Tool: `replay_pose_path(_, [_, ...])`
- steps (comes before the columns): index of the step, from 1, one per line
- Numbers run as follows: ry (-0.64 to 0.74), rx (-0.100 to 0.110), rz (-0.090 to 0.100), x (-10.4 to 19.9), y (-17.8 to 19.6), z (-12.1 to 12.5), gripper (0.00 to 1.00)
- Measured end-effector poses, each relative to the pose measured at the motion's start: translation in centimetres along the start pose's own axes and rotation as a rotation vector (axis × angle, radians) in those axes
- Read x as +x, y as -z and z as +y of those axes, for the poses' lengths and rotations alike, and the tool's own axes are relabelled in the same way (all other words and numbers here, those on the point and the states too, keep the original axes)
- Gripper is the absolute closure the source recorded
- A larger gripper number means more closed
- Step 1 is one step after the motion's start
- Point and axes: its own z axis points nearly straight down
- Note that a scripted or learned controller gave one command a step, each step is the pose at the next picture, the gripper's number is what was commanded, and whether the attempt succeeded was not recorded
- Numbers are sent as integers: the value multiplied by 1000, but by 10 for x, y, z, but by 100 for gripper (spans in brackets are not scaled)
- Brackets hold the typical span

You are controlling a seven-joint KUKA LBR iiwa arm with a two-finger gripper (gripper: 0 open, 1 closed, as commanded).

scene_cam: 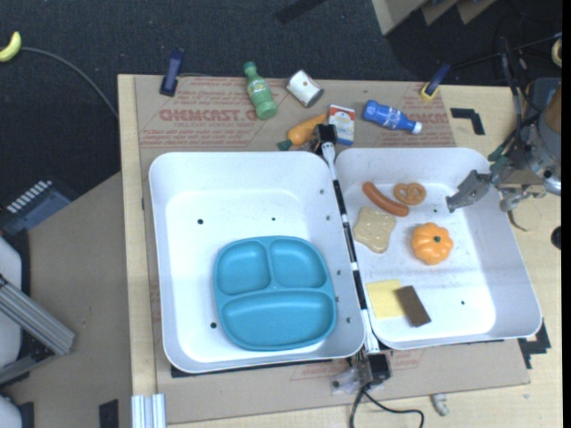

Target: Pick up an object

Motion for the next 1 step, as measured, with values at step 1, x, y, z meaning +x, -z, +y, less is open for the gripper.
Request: replay_pose_path(1, [0,4,1,5,-102,1,0])
